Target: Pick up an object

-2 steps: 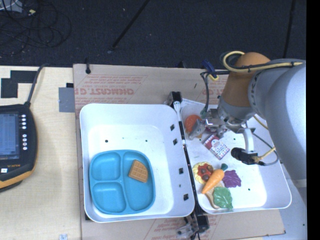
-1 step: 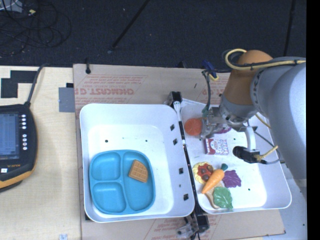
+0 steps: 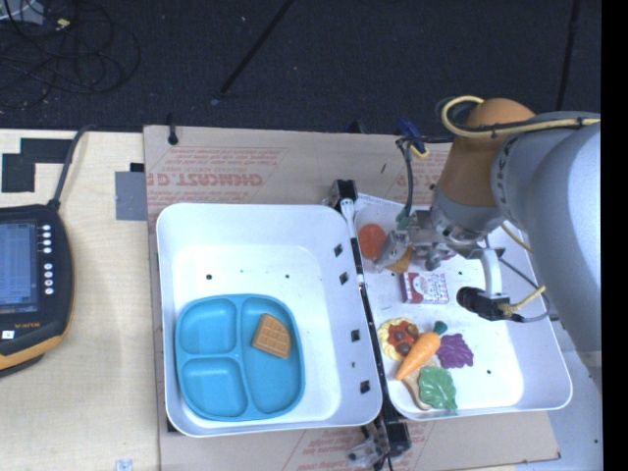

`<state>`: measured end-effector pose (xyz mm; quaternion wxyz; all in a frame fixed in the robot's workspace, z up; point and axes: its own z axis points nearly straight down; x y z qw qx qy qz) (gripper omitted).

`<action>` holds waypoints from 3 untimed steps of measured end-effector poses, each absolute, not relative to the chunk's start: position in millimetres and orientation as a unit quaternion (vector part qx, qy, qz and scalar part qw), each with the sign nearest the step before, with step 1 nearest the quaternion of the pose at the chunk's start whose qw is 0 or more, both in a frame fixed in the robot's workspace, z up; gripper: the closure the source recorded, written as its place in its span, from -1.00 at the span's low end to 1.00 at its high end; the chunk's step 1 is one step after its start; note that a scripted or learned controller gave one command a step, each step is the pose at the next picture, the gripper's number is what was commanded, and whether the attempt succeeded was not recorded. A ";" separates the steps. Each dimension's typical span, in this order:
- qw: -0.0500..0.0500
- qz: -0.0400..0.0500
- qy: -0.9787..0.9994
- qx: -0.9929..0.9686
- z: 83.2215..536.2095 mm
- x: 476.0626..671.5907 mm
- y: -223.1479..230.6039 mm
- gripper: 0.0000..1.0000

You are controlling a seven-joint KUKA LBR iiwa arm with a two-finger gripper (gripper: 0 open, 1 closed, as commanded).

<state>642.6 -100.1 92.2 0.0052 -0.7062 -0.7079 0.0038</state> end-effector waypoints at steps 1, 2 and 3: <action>0.008 0.005 -0.708 -0.706 99.2 642.1 -100.5 1.00; 0.008 0.006 -0.709 -0.706 99.0 642.0 -100.4 -1.00; 0.002 0.002 -0.707 -0.707 84.5 643.0 -86.2 -1.00</action>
